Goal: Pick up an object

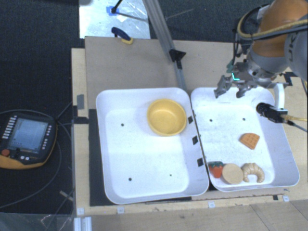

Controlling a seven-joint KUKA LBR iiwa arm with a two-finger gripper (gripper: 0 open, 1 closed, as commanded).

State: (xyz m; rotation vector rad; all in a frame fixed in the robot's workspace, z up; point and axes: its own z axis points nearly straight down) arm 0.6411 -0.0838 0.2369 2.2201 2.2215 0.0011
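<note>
objects for picking lie in the right bin (pixel 281 143): a waffle-patterned orange wedge (pixel 250 140) sits alone near the middle of its right half, and along the near edge three pieces crowd together, a red and green item (pixel 215 169) at the left, a round tan disc (pixel 232 173) touching it, and a croissant-shaped piece (pixel 253 172) just beside the disc on the right. none of them is near the gripper (pixel 230 91), which hangs over the far left corner of the right bin with its two fingers spread apart and nothing between them. a small teal light shows just above the fingers. the grey arm with its orange band (pixel 284 13) comes in from the upper right, with black cables looped at its side. a black cylindrical part (pixel 267 110) juts over the right bin's far right side. the left bin (pixel 110 148) holds a yellow bowl (pixel 166 117), upright, near its far right corner. on the dark floor at the left lies a control pendant (pixel 25 138) with a lit screen.
</note>
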